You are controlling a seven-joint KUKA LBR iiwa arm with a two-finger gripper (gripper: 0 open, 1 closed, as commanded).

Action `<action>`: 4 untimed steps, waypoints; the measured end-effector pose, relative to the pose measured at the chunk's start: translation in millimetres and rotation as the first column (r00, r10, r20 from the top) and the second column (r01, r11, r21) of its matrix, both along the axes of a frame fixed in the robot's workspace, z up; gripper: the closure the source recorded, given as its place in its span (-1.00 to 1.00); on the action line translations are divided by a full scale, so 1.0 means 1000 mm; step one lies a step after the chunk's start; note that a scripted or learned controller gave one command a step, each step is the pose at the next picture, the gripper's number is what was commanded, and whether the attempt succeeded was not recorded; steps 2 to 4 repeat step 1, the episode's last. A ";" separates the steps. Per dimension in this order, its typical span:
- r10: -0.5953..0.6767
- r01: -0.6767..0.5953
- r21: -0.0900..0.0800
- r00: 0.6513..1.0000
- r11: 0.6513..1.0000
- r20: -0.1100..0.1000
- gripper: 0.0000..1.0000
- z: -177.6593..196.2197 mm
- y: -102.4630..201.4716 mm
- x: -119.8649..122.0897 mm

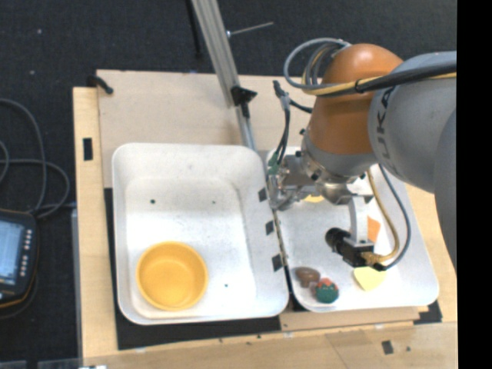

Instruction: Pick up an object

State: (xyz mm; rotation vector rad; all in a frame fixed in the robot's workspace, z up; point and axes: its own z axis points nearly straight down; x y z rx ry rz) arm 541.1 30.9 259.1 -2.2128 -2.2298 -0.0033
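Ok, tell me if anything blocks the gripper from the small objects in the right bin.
Nothing visible does. The gripper sits at the right bin's far left edge; the brown piece, green ball and yellow piece lie nearer the front, bare floor between.

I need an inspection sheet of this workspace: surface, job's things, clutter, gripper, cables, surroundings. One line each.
Surface: bench bears left bin and right bin.
Job's things: yellow bowl in left bin; brown piece, green-and-red piece, pale yellow piece and orange piece in right bin.
Clutter: nothing seen.
Gripper: gripper low at the right bin's far left corner; fingers too hidden to judge.
Cables: grey loops above the wrist; hose curves over right bin.
Surroundings: metal rail, pendant, dark floor.
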 end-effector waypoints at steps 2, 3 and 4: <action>-0.001 0.001 -0.002 1.000 1.000 -0.001 1.00 -0.018 0.055 0.010; -0.001 0.001 -0.002 1.000 1.000 -0.001 1.00 -0.018 0.055 0.010; -0.001 0.001 -0.002 1.000 1.000 -0.001 1.00 -0.018 0.055 0.010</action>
